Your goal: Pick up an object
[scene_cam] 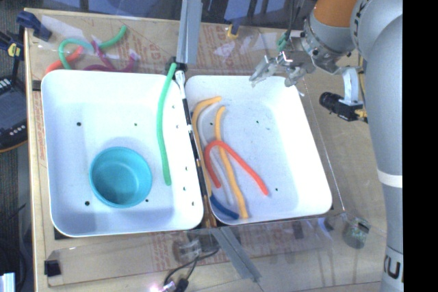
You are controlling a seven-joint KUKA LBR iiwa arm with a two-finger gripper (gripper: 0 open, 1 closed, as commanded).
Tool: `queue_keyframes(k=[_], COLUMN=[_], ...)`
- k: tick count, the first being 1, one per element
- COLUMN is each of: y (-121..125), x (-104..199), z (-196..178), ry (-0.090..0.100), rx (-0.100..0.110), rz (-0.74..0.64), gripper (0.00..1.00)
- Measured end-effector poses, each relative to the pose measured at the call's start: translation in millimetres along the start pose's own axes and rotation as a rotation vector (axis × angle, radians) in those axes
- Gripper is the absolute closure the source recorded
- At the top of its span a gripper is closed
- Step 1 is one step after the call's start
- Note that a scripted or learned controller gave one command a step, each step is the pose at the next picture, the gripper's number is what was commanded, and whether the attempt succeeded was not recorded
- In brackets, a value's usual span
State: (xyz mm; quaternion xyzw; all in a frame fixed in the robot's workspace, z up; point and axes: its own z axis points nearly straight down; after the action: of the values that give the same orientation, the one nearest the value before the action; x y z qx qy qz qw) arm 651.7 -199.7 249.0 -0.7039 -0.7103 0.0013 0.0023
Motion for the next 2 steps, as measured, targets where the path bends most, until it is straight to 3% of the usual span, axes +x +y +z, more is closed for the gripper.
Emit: queue_keyframes(k=[1,2], y=[8.0,8.0], x=[52.6,54.2], z=[154.2,144.3], ry=[-0.004,-0.001], rx=[-0.008,-0.005], rz=[-0.133,-0.136], gripper=[0.0,1.0])
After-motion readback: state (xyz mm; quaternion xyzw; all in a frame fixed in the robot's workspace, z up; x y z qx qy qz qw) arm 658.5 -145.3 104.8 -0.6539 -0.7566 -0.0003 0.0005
